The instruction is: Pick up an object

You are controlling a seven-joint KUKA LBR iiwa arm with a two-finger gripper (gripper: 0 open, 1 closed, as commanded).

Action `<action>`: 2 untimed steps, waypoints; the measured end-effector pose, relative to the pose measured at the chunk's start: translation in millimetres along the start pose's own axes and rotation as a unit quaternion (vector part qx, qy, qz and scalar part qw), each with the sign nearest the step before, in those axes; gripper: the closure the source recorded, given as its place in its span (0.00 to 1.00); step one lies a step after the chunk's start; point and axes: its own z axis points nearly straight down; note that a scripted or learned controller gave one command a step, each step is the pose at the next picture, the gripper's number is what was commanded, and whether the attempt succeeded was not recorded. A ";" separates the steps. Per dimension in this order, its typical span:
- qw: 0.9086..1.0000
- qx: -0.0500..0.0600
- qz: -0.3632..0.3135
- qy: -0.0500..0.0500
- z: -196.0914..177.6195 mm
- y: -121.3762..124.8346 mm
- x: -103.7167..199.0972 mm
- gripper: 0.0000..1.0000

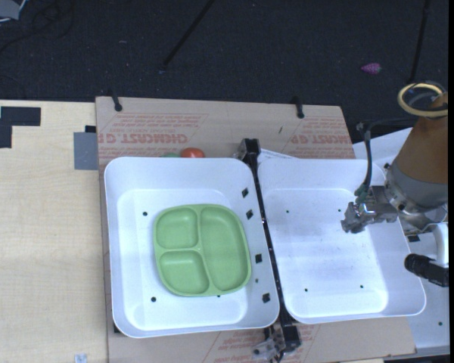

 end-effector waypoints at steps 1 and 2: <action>1.000 -0.001 0.000 0.000 -62.0 -2.9 2.5 1.00; 1.000 0.003 -0.002 0.001 -50.8 4.5 62.9 1.00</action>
